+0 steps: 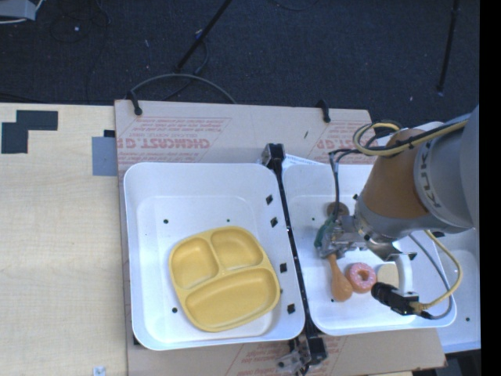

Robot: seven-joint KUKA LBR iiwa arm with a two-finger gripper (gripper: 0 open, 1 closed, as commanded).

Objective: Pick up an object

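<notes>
1. You are at the reach-and-grasp step: the arm [415, 182] is low in the right bin [313, 312], and nothing looks lifted yet.
2. The gripper [333, 237] sits just above the donut [361, 276], over a green object [323, 233].
3. You cannot tell from this angle how it is set, or whether it grips anything.
4. An orange spoon-like piece [339, 282] lies touching the donut's left side; a cream block [387, 274] lies just right of it.
5. Next you likely need a firm pinch, then a straight lift.
6. The yellow tray [225, 279] lies well left of the donut, in the other bin.

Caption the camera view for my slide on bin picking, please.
KUKA arm's gripper low in the right bin near a pink donut; yellow divided tray in the left bin.
</notes>
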